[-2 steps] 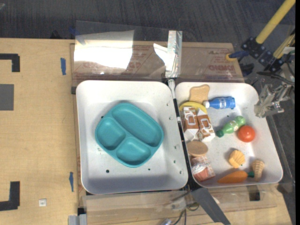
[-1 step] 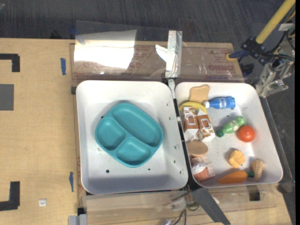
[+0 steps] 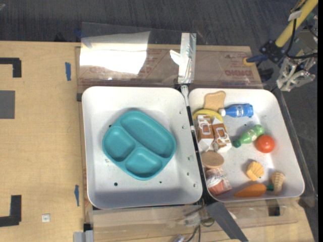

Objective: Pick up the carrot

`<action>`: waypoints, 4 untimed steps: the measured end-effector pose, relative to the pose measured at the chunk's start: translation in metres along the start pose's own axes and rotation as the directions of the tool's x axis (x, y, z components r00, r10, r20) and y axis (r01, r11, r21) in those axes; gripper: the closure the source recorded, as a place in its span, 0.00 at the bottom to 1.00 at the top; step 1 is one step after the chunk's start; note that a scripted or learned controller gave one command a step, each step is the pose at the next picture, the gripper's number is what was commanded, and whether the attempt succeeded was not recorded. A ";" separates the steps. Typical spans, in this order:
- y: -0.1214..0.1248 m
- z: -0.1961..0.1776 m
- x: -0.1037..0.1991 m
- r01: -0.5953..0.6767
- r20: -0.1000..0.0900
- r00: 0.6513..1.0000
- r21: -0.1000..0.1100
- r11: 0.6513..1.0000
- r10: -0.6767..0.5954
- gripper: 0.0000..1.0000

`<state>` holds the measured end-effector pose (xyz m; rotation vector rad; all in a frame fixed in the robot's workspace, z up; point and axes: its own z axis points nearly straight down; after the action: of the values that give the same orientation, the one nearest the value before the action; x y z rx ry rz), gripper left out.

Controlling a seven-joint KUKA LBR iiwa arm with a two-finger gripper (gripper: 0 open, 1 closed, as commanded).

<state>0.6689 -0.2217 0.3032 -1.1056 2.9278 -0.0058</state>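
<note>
The carrot [image 3: 251, 190] is orange with a small green end on its right. It lies flat along the front wall of the right bin [image 3: 290, 135], pointing left. A small waffle cone [image 3: 277, 179] sits just right of its green end. A yellow wedge [image 3: 255, 170] lies just behind it, and a red-and-white pot [image 3: 218, 183] lies on its side to the left.
The right bin also holds a red tomato [image 3: 265, 143], a green vegetable [image 3: 247, 136], a blue bottle [image 3: 237, 110], a bread slice [image 3: 215, 100], brown cartons [image 3: 212, 130] and a round biscuit [image 3: 212, 159]. A teal divided plate [image 3: 139, 143] sits in the left bin [image 3: 96, 110]. Yellow cables and metal gear [image 3: 295, 72] stand beyond the back right corner.
</note>
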 end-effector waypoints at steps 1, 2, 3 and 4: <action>0.023 0.057 0.026 0.316 -0.002 0.949 -0.009 0.949 -0.316 1.00; 0.000 0.033 0.001 0.585 0.001 0.811 -0.002 0.811 -0.585 1.00; 0.000 0.013 0.000 0.809 0.002 0.588 -0.002 0.588 -0.809 1.00; 0.081 0.036 0.058 0.956 0.007 0.294 -0.010 0.294 -0.956 1.00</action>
<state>0.5724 -0.1997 0.2660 -2.6368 1.7023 0.0020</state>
